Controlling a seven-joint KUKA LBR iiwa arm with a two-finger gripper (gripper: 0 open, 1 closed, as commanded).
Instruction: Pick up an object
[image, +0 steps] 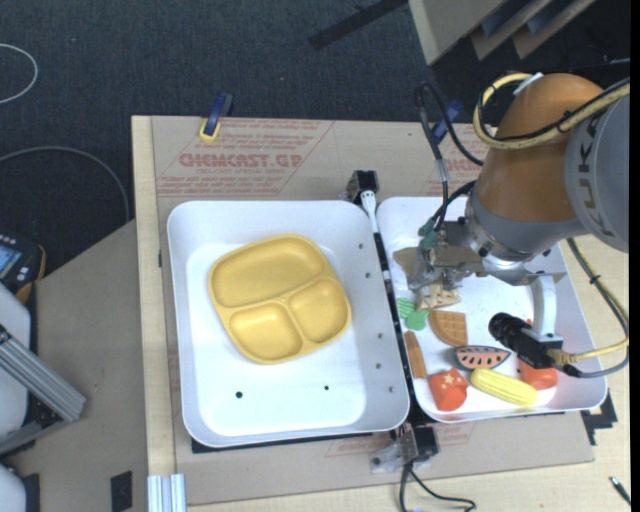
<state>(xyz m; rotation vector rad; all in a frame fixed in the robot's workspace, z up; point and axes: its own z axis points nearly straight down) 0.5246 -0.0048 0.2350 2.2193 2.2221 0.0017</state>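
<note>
Gripper (437, 283): low in right bin (572, 400), finger state unclear.
Cracker (449, 326): just below gripper; likely light, stiff, flat; pinch across edges.

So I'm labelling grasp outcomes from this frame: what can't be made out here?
- Tool, camera view: the arm's own wrist hides most of it, and it is small and blurred, so a grasp can't be judged.
- Right bin: the arm covers its upper half.
- Small pale item beneath the tool: too blurred to identify.
- Red toy: partly behind the yellow corn.
</note>
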